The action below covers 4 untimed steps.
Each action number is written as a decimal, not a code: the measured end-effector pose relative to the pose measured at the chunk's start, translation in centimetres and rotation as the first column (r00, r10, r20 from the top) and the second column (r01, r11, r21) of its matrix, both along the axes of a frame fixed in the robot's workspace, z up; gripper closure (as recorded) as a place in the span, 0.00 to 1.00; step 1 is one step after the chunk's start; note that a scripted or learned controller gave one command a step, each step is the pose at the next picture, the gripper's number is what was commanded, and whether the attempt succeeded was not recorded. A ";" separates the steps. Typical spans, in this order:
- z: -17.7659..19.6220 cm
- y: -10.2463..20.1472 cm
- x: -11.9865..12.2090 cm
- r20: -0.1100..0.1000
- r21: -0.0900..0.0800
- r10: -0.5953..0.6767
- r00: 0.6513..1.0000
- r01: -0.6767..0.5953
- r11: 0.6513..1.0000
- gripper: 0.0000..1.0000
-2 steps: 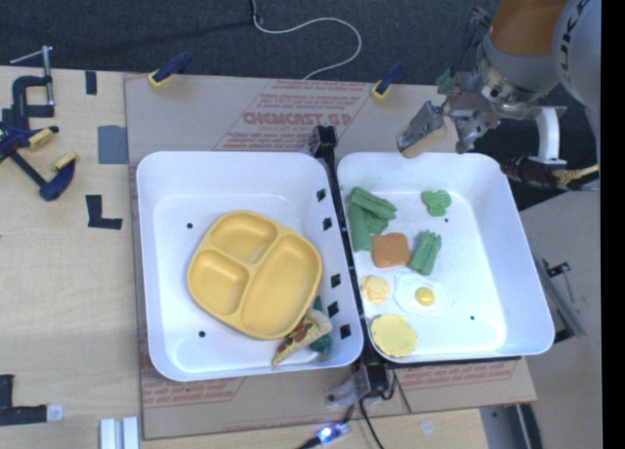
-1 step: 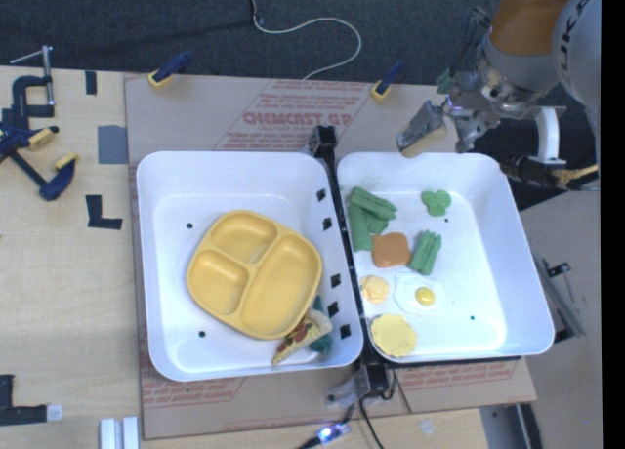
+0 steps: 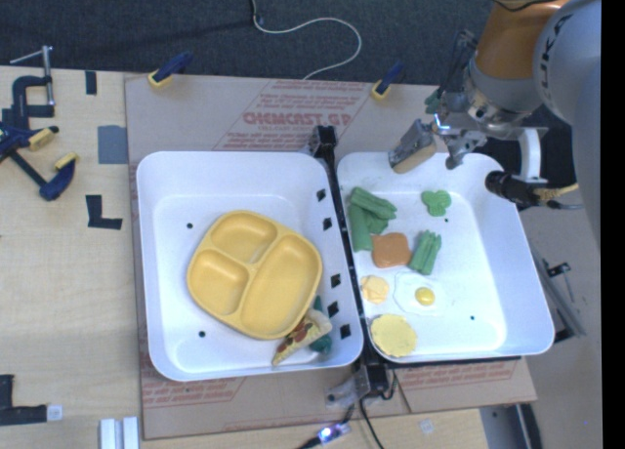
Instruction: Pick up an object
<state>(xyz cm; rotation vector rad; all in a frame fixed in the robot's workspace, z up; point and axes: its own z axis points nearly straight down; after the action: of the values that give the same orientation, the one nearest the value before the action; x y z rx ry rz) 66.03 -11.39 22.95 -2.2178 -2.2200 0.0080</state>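
The right bin (image 3: 508, 271) holds toy food: green beans (image 3: 369, 215), a small broccoli (image 3: 437, 202), an orange-brown block (image 3: 391, 249), a green stalk piece (image 3: 426, 252), a fried egg (image 3: 422, 295), a small yellow piece (image 3: 375, 289) and a yellow disc (image 3: 394, 335). My gripper (image 3: 435, 152) hangs over the bin's far rim, above and behind the broccoli. It is open, with its fingers (image 3: 410, 154) spread and nothing between them.
The left bin (image 3: 161, 242) carries a yellow divided plate (image 3: 256, 273), with a pizza slice (image 3: 305, 335) at its near right corner. Black clips line the wall between the bins (image 3: 337, 242). Clamps (image 3: 29, 135) stand at far left.
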 end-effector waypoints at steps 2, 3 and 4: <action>-10.5 0.3 0.7 -0.002 0.001 0.001 1.000 -0.001 1.000 0.00; -14.6 0.5 0.7 0.006 0.002 0.002 1.000 -0.002 1.000 0.00; -13.4 0.5 0.7 0.007 0.001 0.003 1.000 -0.003 1.000 1.00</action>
<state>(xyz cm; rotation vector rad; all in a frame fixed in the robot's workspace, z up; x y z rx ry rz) 66.76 -10.86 9.50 -2.2172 -2.2266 -0.0002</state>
